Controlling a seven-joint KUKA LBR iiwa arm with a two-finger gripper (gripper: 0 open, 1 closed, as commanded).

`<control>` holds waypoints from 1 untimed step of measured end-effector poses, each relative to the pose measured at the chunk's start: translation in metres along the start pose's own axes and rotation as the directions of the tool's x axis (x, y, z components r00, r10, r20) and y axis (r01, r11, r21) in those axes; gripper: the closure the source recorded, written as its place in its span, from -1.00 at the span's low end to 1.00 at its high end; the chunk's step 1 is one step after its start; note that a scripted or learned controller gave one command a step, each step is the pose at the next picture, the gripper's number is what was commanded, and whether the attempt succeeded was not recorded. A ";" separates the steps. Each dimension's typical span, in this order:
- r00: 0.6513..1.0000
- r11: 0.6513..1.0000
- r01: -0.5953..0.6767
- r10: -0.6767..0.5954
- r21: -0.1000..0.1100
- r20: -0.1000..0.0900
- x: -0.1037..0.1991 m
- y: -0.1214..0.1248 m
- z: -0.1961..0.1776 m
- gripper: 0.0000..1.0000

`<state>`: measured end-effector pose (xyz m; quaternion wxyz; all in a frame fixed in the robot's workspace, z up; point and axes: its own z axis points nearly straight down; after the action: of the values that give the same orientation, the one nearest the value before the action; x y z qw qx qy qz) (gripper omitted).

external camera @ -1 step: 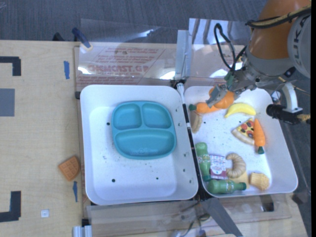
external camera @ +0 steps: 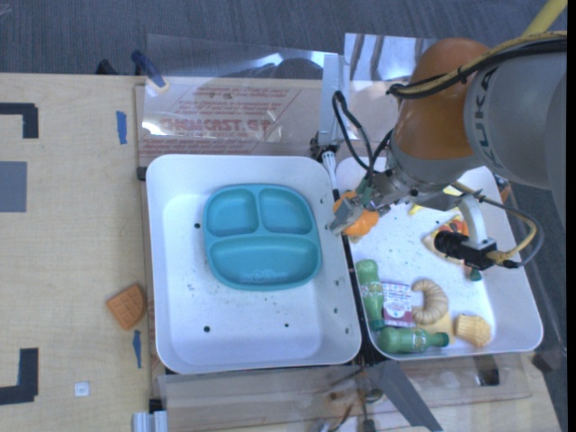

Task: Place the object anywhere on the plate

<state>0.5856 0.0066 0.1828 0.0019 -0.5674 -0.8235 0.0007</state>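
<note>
Tool (external camera: 346,216) at bins' shared edge by orange toy (external camera: 360,226); grip state unclear; headed for blue plate (external camera: 261,238).

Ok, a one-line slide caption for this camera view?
Gripper with an orange object at the bins' divider, beside the blue plate.

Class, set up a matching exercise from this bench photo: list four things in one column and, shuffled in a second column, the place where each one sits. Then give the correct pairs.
Things
1. blue plate
2. green bottle
3. waffle piece
4. croissant

Places
A. on the wooden bench, left of both bins
B. in the right bin, lying along its left wall
C. in the left bin
D. in the right bin, just right of the bottle's label

Pairs: 1-C, 2-B, 3-A, 4-D
</note>
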 end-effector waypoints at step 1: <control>1.000 1.000 -0.002 0.002 -0.004 0.002 -0.002 0.000 -0.002 -1.00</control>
<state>0.5866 0.0053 0.1849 -0.0001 -0.5683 -0.8228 -0.0003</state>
